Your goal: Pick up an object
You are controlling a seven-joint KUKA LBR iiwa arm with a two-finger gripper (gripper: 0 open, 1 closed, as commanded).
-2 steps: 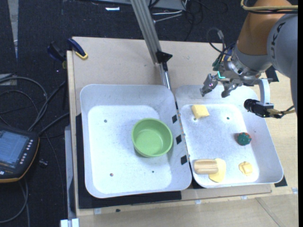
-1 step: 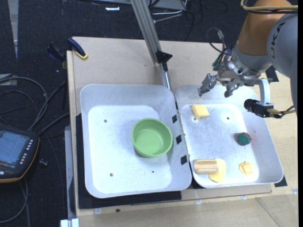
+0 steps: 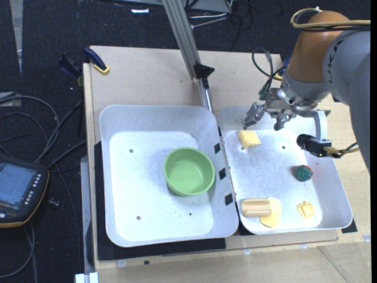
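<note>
Over the right bin's (image 3: 330, 175) far end, the gripper (image 3: 266, 119) hangs with fingers spread apart, nothing between them. Just below it lies a yellow block (image 3: 249, 138). Also inside sit a teal ball (image 3: 303, 173), a tan roll (image 3: 255, 207) and a small yellow piece (image 3: 305, 209). A green bowl (image 3: 189, 171) sits in the left bin (image 3: 126, 158).

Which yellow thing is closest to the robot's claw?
The yellow block at the back of the right bin, just below the gripper. The small yellow piece and the tan roll lie near the front edge.
</note>
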